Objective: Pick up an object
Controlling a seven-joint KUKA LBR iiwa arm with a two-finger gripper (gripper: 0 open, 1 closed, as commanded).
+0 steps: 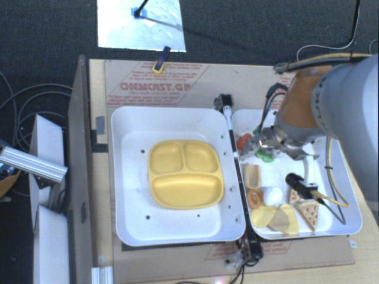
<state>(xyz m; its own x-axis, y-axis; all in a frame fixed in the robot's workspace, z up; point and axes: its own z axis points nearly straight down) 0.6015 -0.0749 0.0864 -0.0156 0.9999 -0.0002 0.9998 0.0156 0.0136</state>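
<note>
The gripper [261, 145] hung low over the far left corner of the right bin [349, 209], its wrist hiding the tips, so whether it was open or closed could not be told. It sat just beside a red piece [244, 141] and a green piece [265, 155], probably the targets. Nearer lay a white egg [273, 194] and a toast slice [308, 212]; the yellow plate [185, 173] filled the left bin [133, 218]
</note>
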